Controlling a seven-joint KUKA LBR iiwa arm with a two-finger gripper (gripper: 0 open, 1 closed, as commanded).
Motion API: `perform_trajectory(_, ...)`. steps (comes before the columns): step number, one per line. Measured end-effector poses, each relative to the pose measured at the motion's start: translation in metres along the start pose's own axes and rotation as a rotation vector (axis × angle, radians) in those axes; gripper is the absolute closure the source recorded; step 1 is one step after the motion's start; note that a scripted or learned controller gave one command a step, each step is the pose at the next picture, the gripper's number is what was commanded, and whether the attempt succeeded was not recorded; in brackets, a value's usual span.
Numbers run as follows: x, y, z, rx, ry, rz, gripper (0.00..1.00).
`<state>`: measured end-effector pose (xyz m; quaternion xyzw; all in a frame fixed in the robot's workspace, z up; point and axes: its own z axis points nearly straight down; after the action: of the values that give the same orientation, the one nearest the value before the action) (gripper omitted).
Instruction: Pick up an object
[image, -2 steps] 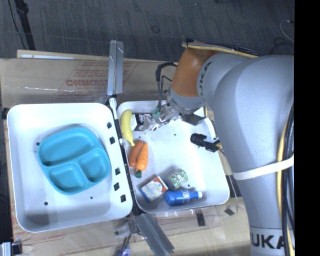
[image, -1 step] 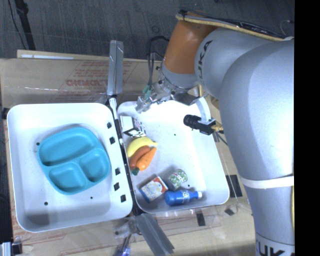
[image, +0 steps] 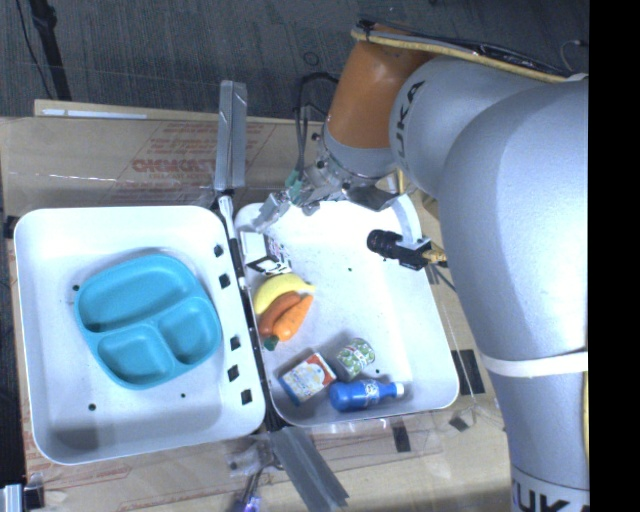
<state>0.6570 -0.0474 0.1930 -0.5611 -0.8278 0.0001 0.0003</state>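
Landmark: the right bin (image: 425, 330) served as the reference for every place below.

Arm: the grey arm (image: 500, 200) reached in over the right bin's far right side, its orange band above the bin's far edge.

Gripper: the gripper (image: 275, 208) hung over the right bin's far left corner, close to the wall shared with the left bin (image: 40, 330). Whether it was released or clenched could not be told; nothing was visibly caught in it.

Banana: the banana (image: 278, 290) lay against the right bin's left wall, about midway along it.

Carrot: the carrot (image: 287, 318) lay touching the banana, on its near side.

Carton: the small carton (image: 307, 379) sat in the right bin's near left part.

Can: the can (image: 354, 356) rested just beside the carton, toward the bin's middle.

Bottle: the blue bottle (image: 362, 393) lay on its side along the right bin's near edge, beside the carton and can.

Tray: the blue tray (image: 148, 320) sat in the left bin, outside the right bin.

Done: the gripper had been brought into the right bin, judging by its place.

Left: everything still rested on the bin floor, so a grasp and lift appeared undone. The banana and carrot looked nearest to it.
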Motion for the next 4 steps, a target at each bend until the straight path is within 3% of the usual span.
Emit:
perform_trajectory(1,-0.046,-0.054,0.083,0.000,-0.002,0.051,0.00)
perform_trajectory(2,-0.026,-0.108,0.102,0.003,0.002,0.010,0.00)
perform_trajectory(3,0.007,-0.186,0.102,0.003,0.003,-0.054,0.00)
perform_trajectory(4,0.007,-0.185,0.092,0.001,0.003,-0.058,1.00)
